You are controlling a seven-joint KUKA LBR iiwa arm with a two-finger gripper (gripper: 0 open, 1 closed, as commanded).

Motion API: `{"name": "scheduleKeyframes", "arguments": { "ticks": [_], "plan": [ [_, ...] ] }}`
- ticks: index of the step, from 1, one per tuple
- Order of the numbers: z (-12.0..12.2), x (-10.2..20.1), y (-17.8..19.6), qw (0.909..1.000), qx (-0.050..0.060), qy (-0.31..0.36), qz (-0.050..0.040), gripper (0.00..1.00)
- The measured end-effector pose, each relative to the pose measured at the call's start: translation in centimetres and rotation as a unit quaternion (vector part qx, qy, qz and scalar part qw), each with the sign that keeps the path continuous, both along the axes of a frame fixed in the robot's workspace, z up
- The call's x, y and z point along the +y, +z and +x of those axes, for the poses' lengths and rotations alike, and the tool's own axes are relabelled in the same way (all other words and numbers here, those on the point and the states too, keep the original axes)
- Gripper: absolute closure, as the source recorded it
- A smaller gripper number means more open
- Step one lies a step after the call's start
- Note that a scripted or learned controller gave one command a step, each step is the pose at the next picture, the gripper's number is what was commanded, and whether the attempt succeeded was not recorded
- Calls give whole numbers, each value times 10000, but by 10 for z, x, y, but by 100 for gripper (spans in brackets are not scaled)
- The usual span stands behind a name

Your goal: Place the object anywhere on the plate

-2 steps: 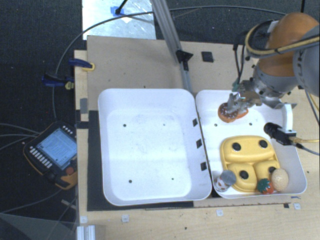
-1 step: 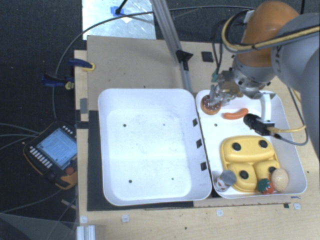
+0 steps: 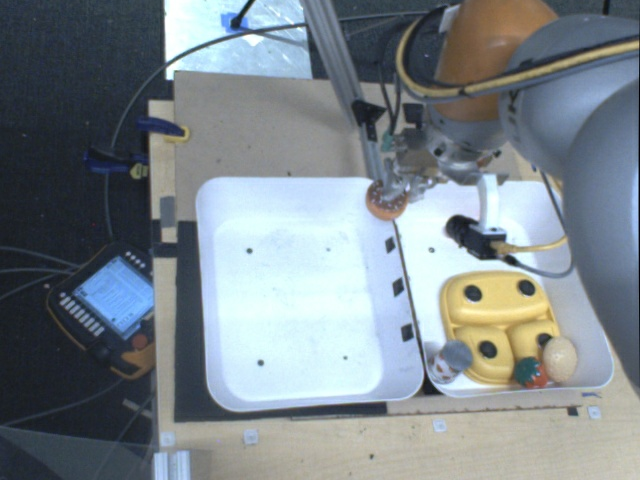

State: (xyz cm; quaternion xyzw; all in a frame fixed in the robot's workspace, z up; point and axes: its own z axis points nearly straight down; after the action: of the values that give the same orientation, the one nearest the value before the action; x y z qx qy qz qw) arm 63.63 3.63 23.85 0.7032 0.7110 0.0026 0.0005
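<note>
My gripper (image 3: 391, 194) hangs over the back end of the divider between the two bins. Its fingers are shut on a small round orange-brown object (image 3: 385, 205), which shows just below the fingertips. The yellow plate (image 3: 487, 303), lobed and marked with dark dots, lies in the right bin (image 3: 440, 253) toward its front, well in front and to the right of the gripper. A beige egg-shaped piece (image 3: 559, 357) and a red and green piece (image 3: 529, 372) rest at the plate's front right edge.
A small grey object (image 3: 453, 356) lies at the right bin's front left corner, beside the plate. A black fitting with a yellow cable (image 3: 470, 236) hangs from the wrist over the right bin. The left bin (image 3: 290, 298) sits alongside. A teach pendant (image 3: 108, 303) lies off the bench at left.
</note>
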Motion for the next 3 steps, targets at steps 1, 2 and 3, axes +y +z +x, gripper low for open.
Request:
{"name": "scheduleKeyframes", "arguments": {
  "ticks": [1,2,3],
  "plan": [
    [7,51,-19,10000,15,-7,-7,100],
    [20,78,-6,10000,1,-17,-5,100],
    [20,72,-15,10000,14,-43,-17,100]
  ]
}}
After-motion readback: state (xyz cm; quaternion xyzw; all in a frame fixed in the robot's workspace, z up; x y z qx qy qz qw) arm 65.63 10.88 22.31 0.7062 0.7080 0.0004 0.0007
